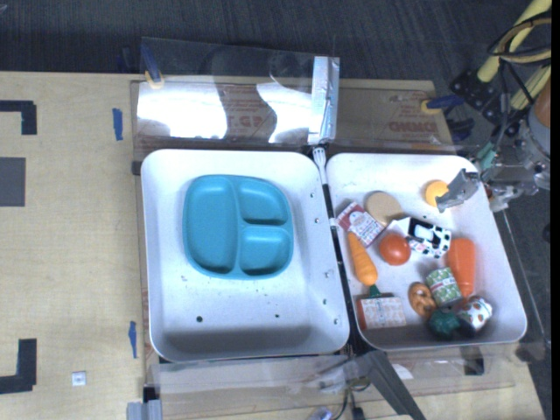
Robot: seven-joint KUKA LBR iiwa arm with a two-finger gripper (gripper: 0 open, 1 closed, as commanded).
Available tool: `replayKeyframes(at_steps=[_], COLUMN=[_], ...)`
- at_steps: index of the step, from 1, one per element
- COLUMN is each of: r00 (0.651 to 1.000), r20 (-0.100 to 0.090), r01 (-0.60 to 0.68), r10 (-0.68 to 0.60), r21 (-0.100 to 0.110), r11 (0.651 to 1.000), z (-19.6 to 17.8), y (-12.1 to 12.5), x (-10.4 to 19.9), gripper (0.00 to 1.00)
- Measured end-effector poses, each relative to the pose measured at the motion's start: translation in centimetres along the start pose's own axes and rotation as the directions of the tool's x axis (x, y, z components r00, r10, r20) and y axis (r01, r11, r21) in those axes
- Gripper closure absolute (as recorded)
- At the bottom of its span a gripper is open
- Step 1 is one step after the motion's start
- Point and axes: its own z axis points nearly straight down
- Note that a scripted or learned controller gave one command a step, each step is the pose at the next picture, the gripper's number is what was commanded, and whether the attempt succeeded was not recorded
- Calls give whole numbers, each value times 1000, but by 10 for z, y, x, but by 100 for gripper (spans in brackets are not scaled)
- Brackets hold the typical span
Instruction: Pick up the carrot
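The carrot (361, 258) is a slim orange piece with a green stub at its near end. It lies along the left side of the right bin (511, 280), close to the divider between the bins. My gripper (462, 187) hangs over the right bin's far right corner, beside a small orange ball (434, 191). It is well to the right of the carrot and farther back, not touching it. Nothing shows in its grasp.
Around the carrot lie a red-and-white packet (360, 224), a tan round (382, 205), a red tomato (395, 249), a black-and-white toy (429, 235), a thick orange piece (462, 265), a green can (443, 285) and a box (383, 312). The left bin (166, 304) holds a blue divided tray (237, 225).
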Motion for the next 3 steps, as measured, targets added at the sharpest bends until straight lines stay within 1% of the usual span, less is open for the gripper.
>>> replayKeyframes(at_steps=[1,2,3], r00=[994,999,1000], r20=[0,0,2], r01=[106,-54,-26], r10=[-106,54,26], r21=[2,-2,1], r11=[994,999,1000], z=[69,32,69], y=[79,45,91], x=[-17,-13,-64], gripper=[0,0,0])
